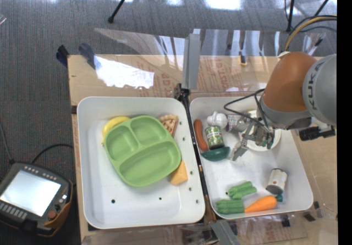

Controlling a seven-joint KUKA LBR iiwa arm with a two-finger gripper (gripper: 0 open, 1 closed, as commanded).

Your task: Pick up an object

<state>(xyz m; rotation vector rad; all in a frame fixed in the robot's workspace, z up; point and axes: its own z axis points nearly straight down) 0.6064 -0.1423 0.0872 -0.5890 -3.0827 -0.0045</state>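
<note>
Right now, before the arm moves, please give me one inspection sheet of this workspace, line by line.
Surface: two white bins, left bin, right bin, on a bench.
Job's things: carrot, green pods, small can, jar, sausage, all in the right bin.
Clutter: green divided tray over food pieces in the left bin.
Claw: claw low over the right bin, nothing seen between it.
Cables: black cables near the arm's wrist.
Surroundings: handheld controller on the floor.

bench (pixel 137 76): brown top | bears: left white bin (pixel 91 183), right white bin (pixel 300 175), side by side
</note>
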